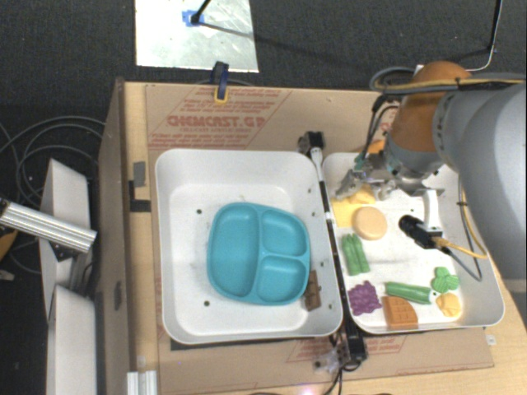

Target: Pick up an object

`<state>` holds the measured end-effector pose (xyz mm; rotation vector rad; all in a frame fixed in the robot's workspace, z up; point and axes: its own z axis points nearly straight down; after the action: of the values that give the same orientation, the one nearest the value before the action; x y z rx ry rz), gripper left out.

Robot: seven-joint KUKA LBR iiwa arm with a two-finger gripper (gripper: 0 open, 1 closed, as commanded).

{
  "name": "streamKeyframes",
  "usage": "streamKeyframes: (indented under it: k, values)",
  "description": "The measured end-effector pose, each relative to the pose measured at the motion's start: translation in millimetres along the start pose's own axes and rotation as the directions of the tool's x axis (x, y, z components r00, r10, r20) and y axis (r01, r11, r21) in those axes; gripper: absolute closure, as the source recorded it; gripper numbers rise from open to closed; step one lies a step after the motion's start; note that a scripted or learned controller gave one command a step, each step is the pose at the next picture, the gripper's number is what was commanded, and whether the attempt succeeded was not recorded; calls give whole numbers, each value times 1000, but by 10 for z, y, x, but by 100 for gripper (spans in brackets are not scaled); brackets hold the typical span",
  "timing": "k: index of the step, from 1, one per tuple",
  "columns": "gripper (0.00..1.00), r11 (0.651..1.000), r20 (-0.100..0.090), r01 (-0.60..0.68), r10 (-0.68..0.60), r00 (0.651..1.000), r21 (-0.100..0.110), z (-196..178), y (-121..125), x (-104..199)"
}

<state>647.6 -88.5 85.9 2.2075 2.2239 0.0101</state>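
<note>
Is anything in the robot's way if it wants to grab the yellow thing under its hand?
Nothing visible blocks it. The gripper hangs right over the yellow piece at the top of the right bin. The round tan piece lies just below it, close beside but not on top.

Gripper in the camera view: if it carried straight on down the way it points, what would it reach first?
Most likely the yellow piece directly under the gripper in the right bin, though depth is unclear from this slant.
</note>
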Motion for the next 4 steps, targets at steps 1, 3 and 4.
streamKeyframes:
  k: [1, 3, 4]
  values:
    - [0, 1000, -3, -11, 11, 1000, 19, 10, -1224, -16]
    - [0, 1000, -2, -12, 12, 1000, 18, 12, -1226, -594]
    - [0, 1000, 6, -3, 3, 1000, -4, -1211, -621, -1042]
